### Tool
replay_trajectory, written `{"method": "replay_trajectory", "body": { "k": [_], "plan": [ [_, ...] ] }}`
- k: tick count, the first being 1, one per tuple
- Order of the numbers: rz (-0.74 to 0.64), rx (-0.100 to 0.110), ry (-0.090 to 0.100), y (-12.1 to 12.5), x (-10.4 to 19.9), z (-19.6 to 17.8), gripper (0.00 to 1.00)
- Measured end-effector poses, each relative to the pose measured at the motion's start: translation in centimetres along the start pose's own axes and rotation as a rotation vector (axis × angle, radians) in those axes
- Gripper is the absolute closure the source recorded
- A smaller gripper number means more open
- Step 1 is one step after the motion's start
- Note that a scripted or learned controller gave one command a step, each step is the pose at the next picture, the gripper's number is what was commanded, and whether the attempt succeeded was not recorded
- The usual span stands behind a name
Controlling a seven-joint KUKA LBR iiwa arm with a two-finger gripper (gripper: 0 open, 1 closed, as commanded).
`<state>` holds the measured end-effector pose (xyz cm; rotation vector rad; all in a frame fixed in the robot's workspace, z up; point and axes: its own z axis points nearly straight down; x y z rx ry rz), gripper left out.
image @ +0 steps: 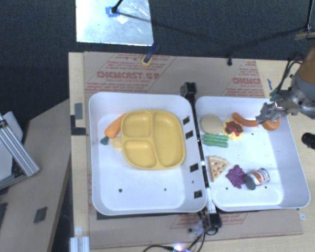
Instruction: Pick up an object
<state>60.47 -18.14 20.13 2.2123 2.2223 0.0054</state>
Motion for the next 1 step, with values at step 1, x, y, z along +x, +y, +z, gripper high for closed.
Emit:
{"method": "replay_trajectory", "body": {
  "k": [1],
  "plan": [
    [-0.001,0.001,0.0,0.14,-0.01,-2.5,1.0]
  ]
}}
